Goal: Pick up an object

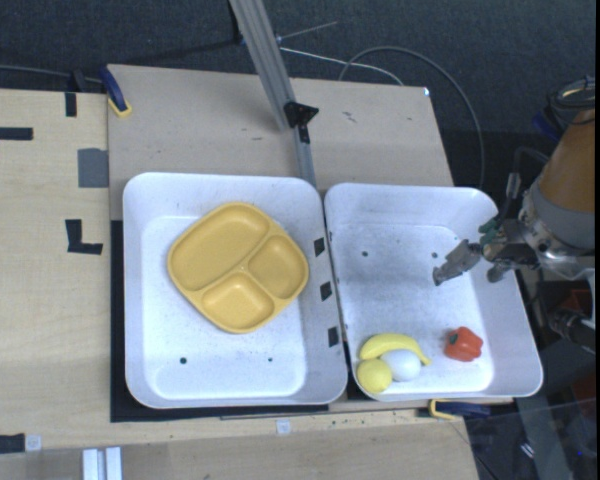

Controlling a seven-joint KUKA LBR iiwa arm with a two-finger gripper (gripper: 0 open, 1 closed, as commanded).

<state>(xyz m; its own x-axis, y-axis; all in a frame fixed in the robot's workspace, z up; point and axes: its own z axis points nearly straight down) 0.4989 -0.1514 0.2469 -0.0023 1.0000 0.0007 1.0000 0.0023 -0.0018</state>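
Clustered at the near edge of the right bin point(480, 200) are 4 small items: a yellow banana point(393, 345), a yellow lemon point(374, 375) and a white egg-like ball point(405, 366), all 3 touching, with a red pepper point(463, 344) set a little apart toward the arm's side. Any of these could be taken as the object to be picked up; the pepper, glossy red and squat with a greenish top, is judged the easiest, since it stands free of the others. Beyond them, the gripper point(472, 262) is held above the bin's bare floor, its 2 dark fingers spread apart with nothing between them. A yellow 3-compartment plate point(238, 266) is seen lying flat in the left bin point(140, 268).
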